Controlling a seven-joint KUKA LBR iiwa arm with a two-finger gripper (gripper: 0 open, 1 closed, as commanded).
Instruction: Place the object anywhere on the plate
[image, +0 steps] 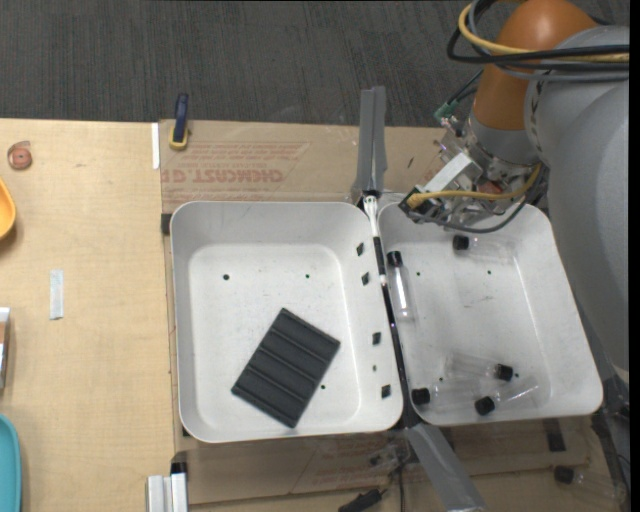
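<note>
Nearest, a dark ribbed rectangular plate (287, 366) lies in the left white bin (200, 235); the gripper (462, 205) hangs over the right bin's (560, 330) far edge, its state unreadable; picking seems unstarted; next comes finding an object.

Grey arm (590, 150), orange band, yellow cables

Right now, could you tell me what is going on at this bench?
A KUKA arm reaches in from the right, its gripper at the far edge of the right bin. Clear, black-capped items lie near that bin's front. A dark ribbed plate lies in the left bin, with nothing on it yet.
</note>
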